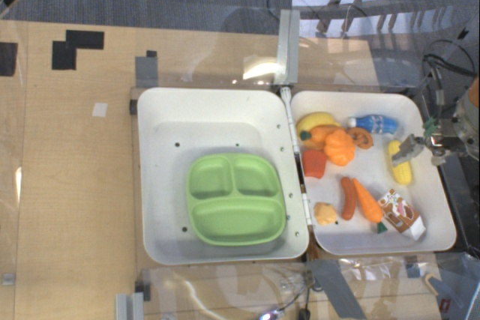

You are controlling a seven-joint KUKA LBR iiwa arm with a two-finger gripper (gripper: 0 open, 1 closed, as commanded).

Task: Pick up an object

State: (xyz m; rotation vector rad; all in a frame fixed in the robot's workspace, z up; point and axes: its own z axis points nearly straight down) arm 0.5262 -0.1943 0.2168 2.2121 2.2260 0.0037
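The right bin (pixel 431 236) holds several toy foods: a yellow banana (pixel 316 120), an orange pumpkin (pixel 339 148), a blue bottle (pixel 375 124), a red block (pixel 313 163), a sausage (pixel 347 197), a carrot (pixel 367 202), a small carton (pixel 400 213) and a yellow corn cob (pixel 402 168). My gripper (pixel 411 149) reaches in over the bin's right rim. It hangs just above the upper end of the corn cob. Nothing is visibly held.
The left bin (pixel 161 124) holds a green divided plate (pixel 236 198). A tan lump (pixel 325 213) lies near the right bin's front left corner. A metal post (pixel 288 49) stands behind the wall between the bins. Cables hang at the far right.
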